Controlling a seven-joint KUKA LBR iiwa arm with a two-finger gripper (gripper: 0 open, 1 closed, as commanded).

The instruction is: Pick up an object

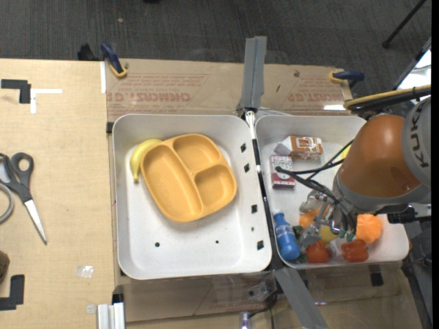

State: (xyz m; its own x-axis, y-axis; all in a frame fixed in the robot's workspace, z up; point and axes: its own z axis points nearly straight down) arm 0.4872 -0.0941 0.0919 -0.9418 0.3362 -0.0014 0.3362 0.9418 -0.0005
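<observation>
Now the gripper [328,219] is low in the right bin [384,253], over a tight group of small things at its near side: a blue bottle [285,236], a red piece [317,253], another red piece [354,250] and an orange ball [369,227]. I judge it went there because the choice is richest (though crowded).

Whether the jaws are released or clenched, I cannot tell; cables and the wrist cover them. Two small boxes [302,148] lie further back, easier to reach alone. The left bin [137,252] bears a yellow divided plate [188,175] with a banana [140,155] touching its edge.
</observation>
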